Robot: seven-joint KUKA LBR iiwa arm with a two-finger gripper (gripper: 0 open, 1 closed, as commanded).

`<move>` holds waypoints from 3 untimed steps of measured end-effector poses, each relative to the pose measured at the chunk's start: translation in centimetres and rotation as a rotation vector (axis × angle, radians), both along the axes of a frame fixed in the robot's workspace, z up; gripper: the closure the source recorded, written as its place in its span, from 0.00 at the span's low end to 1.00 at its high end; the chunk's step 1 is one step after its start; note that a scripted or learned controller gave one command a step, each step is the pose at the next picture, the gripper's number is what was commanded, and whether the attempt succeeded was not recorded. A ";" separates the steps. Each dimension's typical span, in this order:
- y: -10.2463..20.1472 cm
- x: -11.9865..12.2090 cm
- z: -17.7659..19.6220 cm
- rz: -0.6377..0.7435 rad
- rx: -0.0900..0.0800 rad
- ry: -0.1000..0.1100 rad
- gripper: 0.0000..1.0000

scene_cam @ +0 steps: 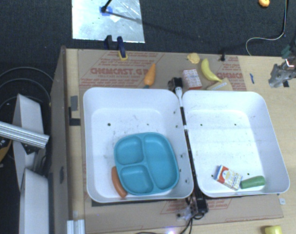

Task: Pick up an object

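Note:
In the left bin (104, 106), a blue divided plate (147, 163) lies near the front. An orange sausage (118, 182) rests against the plate's front left edge. The right bin (226, 111) holds a small red, white and blue carton (227, 176) and a green oblong piece (252, 182), side by side in its front right corner. My gripper (283, 75) shows as a grey shape at the far right edge, beyond the right bin's back right corner and well away from every object.
Behind the bins on the cardboard lie a carrot (149, 74), a small box (191, 78), a banana (207, 70) and a pale yellow lump (193, 58). A yellow item (273, 229) sits at the bench's front right. Cables run along the top right.

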State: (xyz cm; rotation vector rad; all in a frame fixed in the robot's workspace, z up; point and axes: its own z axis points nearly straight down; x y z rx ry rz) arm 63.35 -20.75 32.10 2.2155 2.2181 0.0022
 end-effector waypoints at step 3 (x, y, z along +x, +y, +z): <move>2.5 -2.5 2.2 0.004 0.002 0.003 1.00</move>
